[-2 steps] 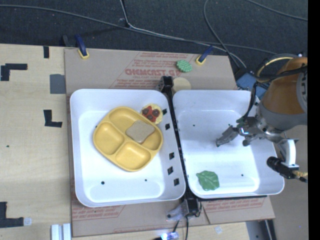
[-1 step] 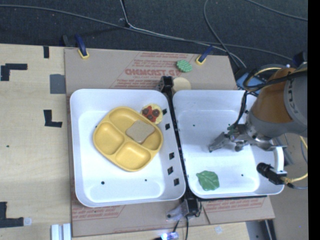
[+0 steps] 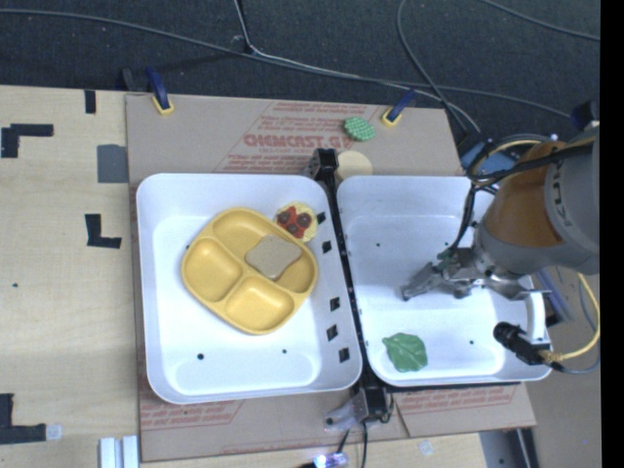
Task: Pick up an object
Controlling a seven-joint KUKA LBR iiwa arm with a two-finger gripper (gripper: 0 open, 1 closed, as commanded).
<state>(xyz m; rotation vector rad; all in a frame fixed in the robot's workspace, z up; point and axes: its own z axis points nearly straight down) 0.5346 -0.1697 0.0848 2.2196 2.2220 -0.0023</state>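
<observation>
Nearest object: I take the green leaf-shaped piece as the thing to pick, because it is the only loose object in the right bin, where the arm works.
Where it lies: it rests flat on the bin floor, near the front wall and somewhat left of the middle of that bin.
Gripper place: the gripper hangs over the middle of the right bin, and its fingers point toward the left of the camera view.
Key relation: from the fingertips the green piece lies toward the front of the bin, lower in the view, and nearly straight below them in the picture; they are apart, not touching.
Long axis: the piece is a little longer from left to right than from back to front, I judge.
Gripper state: I see the fingers spread a little, like a narrow fork, and nothing is between them.
Other objects: a yellow divided plate with a brown slice is in the left bin, and red berries lie just beside the plate.
Next move, my judgement: I would bring the gripper toward the front wall and then down.
</observation>
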